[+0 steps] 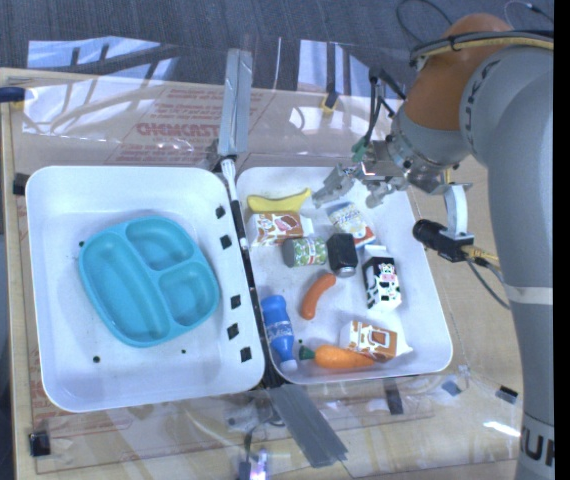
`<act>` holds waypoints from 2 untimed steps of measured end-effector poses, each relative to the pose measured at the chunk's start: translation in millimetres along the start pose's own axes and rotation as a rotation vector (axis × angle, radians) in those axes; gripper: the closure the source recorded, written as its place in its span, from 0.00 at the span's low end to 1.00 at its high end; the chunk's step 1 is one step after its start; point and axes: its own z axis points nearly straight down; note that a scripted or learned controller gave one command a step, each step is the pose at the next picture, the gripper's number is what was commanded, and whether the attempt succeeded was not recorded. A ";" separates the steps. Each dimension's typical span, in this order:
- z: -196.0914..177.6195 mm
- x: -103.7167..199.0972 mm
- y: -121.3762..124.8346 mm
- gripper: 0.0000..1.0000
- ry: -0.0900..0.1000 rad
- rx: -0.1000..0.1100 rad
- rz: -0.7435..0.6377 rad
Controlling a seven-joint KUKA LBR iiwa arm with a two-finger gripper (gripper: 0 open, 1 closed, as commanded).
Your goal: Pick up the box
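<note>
Several small boxes lie in the right bin [435, 313]. A brown and white box [278, 227] rests near the divider, an orange and white box [375, 339] lies near the front, and a cow-patterned carton [382, 283] stands at mid right. A white and blue carton [350, 218] sits just below my gripper [357, 186]. The gripper hovers over the far part of the right bin, open, with nothing between its fingers. No box is in its grasp.
The right bin also holds a banana [278, 201], a green can [307, 252], a black can [342, 253], a sausage [317, 294], a blue bottle [277, 328] and a carrot [340, 359]. A blue divided plate [150, 278] lies in the left bin [55, 208].
</note>
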 end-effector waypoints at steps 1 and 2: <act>-44.0 5.1 7.8 0.00 -0.001 -0.003 -0.139; -37.7 70.2 29.4 0.00 -0.001 -0.004 -0.036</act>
